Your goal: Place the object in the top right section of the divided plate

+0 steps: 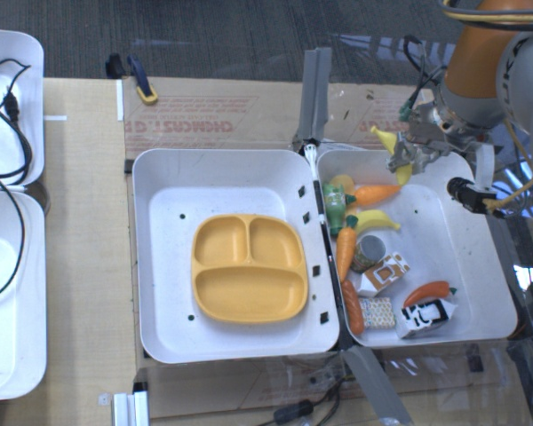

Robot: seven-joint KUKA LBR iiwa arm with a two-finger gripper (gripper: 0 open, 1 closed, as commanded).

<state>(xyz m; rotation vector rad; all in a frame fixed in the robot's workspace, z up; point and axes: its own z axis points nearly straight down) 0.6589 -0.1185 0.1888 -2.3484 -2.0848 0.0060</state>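
Two white bins are seen side by side: the left bin (160, 264) and the right bin (480, 264); one yellow divided plate (249, 267) is centred in the left bin, three sections counted, two small ones along the far side and one large one near the camera; all three sections are bare.

The gripper (407, 160) is positioned over the far left corner of the right bin; a yellow banana (386, 138) is seen at the gripper, raised above the bin's rim; whether it is actually pinched between the fingers cannot be told, since the fingers are hidden by the wrist body and cabling; their state cannot be judged either.

Right bin contents, counted: one more banana (377, 222) lying flat near the middle; two carrots, one carrot (376, 193) lying crosswise at the far side and one upright carrot (345, 251) along the left wall; one green item (335, 204) against the left wall beside them; one can (368, 252) just right of the upright carrot; one small carton (384, 274) touching the can; one red chili (425, 293) near the front right; one black-and-white box (425, 318) just below it; one cracker-like square (377, 312) and one sausage-like item (351, 306) at the front left.
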